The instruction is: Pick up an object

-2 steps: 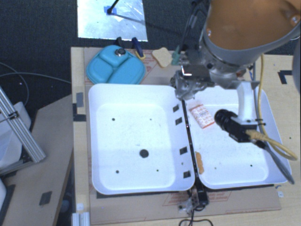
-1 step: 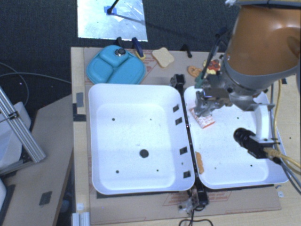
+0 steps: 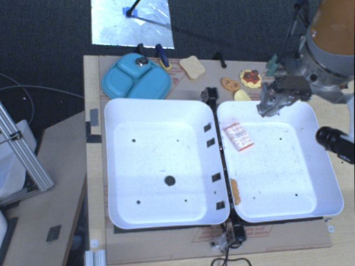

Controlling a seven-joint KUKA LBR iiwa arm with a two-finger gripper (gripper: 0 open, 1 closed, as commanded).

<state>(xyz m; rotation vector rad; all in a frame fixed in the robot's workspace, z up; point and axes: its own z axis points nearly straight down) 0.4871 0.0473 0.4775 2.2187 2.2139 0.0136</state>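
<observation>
A small red-and-white packet [image 3: 238, 136] lies flat in the right bin [image 3: 310, 204], near its far left corner. An orange-brown snack piece [image 3: 234, 191] rests against that bin's left wall. In the left bin [image 3: 127, 204] lies a small dark round disc [image 3: 170, 180]. My gripper [image 3: 269, 108] hangs over the far edge of the right bin, up and to the right of the packet and apart from it. I see nothing held in it.
Behind the bins on the bench lie a blue divided plate [image 3: 136, 77], a toy bread slice [image 3: 192, 66], a pretzel [image 3: 229, 83], a small pizza [image 3: 250, 77] and a yellow piece [image 3: 242, 96]. A black divider [image 3: 216, 148] runs between the bins.
</observation>
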